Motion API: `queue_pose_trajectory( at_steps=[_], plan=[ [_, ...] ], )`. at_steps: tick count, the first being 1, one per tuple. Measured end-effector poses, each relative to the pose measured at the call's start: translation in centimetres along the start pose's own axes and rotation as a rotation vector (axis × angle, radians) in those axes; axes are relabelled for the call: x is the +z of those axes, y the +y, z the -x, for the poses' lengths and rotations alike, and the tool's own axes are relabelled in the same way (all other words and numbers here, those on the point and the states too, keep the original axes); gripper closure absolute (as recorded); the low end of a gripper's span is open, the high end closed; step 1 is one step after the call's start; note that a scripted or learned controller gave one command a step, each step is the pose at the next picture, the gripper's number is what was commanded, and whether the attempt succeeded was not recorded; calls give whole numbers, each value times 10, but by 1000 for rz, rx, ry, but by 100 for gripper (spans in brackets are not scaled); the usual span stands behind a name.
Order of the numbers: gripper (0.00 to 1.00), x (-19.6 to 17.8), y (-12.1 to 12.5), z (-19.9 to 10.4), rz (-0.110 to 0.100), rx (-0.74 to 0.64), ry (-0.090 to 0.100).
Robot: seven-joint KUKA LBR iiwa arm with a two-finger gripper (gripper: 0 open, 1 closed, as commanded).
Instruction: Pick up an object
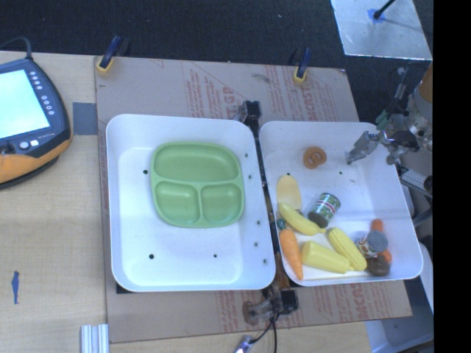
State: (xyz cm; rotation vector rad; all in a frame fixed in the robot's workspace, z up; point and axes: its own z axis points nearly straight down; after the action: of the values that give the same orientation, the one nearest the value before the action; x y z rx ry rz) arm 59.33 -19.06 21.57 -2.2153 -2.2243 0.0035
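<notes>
The right white bin (335, 134) holds several toy foods. A brown round piece (315, 157) lies near its back. A small green-labelled can (324, 208) lies on its side in the middle. Around it are a pale yellow piece (288, 192), a banana (298, 220), an orange carrot (291, 254), a yellow wedge (324, 258) and a corn cob (346, 247). Small orange, grey and brown items (376, 245) crowd the front right corner. My gripper (360, 150) hangs over the bin's back right part, to the right of the brown piece, with nothing seen in it.
The left white bin (125, 197) holds a green divided plate (197, 184). A teach pendant (26, 120) lies at the far left of the bench. Clamps (109, 54) (299, 63) hold the board's back edge. A black bracket (252, 111) sits between the bins.
</notes>
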Motion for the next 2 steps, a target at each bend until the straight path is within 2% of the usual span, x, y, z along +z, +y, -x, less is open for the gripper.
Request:
queue_pose_trajectory(
  at_steps=[1, 2],
  plan=[
    [0, 104, 29, -5, -2, -3, 0],
    [0, 125, -67, -51, -2, -1, 0]
  ],
)
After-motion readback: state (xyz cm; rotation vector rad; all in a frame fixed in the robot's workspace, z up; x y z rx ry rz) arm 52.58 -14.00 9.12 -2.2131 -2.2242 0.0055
